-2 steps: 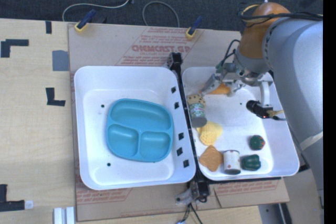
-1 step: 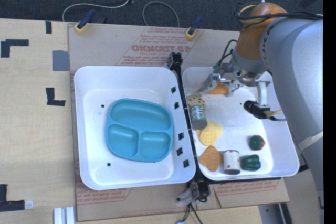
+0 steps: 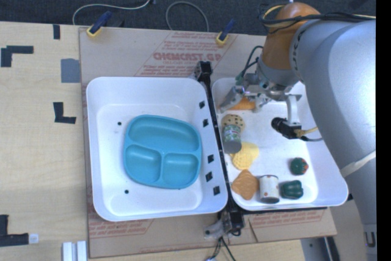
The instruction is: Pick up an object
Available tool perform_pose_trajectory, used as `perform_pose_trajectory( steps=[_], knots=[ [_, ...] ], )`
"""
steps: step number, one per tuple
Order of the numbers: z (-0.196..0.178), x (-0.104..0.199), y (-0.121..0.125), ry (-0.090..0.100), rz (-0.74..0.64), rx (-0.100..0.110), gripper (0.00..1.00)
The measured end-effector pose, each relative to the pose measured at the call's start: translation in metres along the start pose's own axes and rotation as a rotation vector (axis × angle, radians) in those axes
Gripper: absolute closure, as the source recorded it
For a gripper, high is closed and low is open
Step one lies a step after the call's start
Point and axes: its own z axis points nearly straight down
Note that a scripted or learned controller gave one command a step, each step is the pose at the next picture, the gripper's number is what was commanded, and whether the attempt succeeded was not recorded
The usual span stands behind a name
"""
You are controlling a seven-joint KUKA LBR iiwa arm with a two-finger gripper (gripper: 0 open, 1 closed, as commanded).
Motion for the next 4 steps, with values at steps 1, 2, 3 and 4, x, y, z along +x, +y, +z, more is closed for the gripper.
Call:
perform_pose_trajectory(
  steps=[1,2,3,4],
  knots=[
    [0.0,-0.0004,-0.0001,0.0,0.001,0.0,0.0],
    [0.0001,-0.0026,0.0003,0.006,-0.001,0.001,0.0],
    [0.0001,-0.0032,0.0004,0.007,-0.001,0.001,0.0],
    [0.0001,-0.0037,0.0004,0.008,-0.002,0.001,0.0]
  ],
)
